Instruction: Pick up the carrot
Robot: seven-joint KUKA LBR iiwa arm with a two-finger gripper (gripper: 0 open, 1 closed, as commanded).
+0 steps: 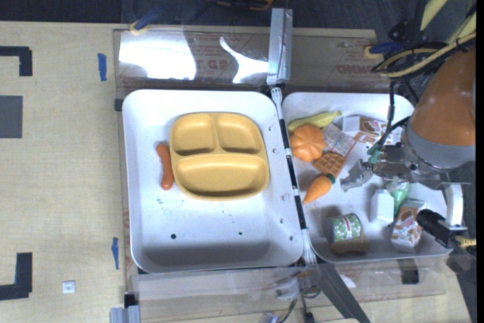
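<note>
Nearest the camera in the right white plastic bin [423, 257] stand a small green-labelled tin can [345, 227] and a small red-and-white carton [406, 229]. Just beyond the can lies the short orange toy carrot with a green top [318, 187], hard against the bin's left wall, near the divider between the two bins. Its long axis runs on a slant: the tapered tip points down and left toward the wall, and the green top points up and right toward the claw [364, 169].

The claw of the grey arm hangs just beside the carrot's green end, with nothing seen between its fingers; whether they stand wide or narrow I cannot tell, as the metalwork there is too cluttered to read.

In my judgement the main risks come from crowding. The wall leaves little room for a finger on the carrot's left side, so a closing claw could push the carrot along the wall instead of gripping it. Coming across the slanted axis at a poor angle could roll it away.

Further off, a round orange toy pumpkin [308, 141], an orange waffle-patterned piece [330, 162] and a yellow toy banana [316, 119] lie close enough to be caught by mistake. In the left white bin [151, 223] a yellow sectioned tray [219, 155] and an orange sausage-shaped toy [165, 165] sit well apart.
</note>
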